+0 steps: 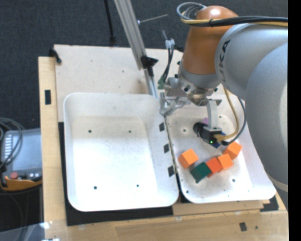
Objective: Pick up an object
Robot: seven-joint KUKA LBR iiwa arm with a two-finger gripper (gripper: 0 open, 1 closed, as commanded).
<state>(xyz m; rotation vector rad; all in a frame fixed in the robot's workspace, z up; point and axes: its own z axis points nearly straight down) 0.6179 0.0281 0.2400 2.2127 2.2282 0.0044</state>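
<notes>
My gripper (168, 106) hangs over the far left corner of the right bin (251, 187), close to the wall between the two bins. Nothing shows in its grasp. Several blocks lie in the near half of that bin. One orange block (188, 157) sits alone near the dividing wall. To its right, a dark green block (200, 171), a red-orange block (214, 165) and two orange blocks (224, 161) (234, 149) form a touching row running up to the right. The gripper is well clear of them, toward the bin's far end.
The left bin (75, 134) stands beside the right one. A slanted aluminium post (133, 31) rises behind the bins near the gripper. The arm's large grey body covers the right bin's right side. A grey device with cables (17, 157) sits off the bench's left edge.
</notes>
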